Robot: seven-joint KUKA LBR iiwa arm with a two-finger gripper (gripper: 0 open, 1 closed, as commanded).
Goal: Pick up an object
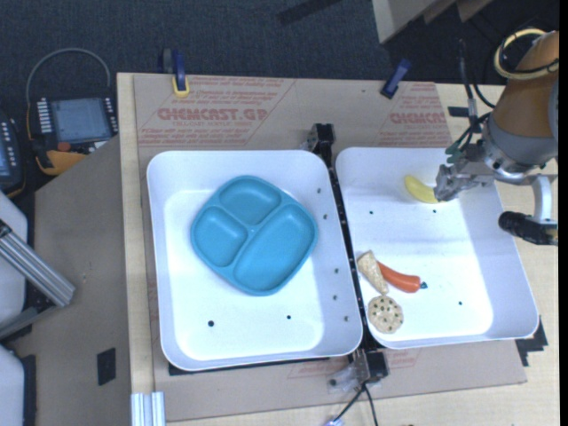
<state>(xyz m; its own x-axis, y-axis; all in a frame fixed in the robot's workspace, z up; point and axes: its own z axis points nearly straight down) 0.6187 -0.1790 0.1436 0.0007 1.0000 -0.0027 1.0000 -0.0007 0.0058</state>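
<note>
Reaching in from the right, the grey arm brings its hand down into the far part of the right bin, right at a yellow banana-like piece. Its tips touch or overlap the piece's right end (whether they are spread or closed, I cannot tell). Nearer the front of that bin lie a bread-like stick, an orange carrot touching it, and a round cookie. A blue divided plate sits in the left bin on the worktop.
</note>
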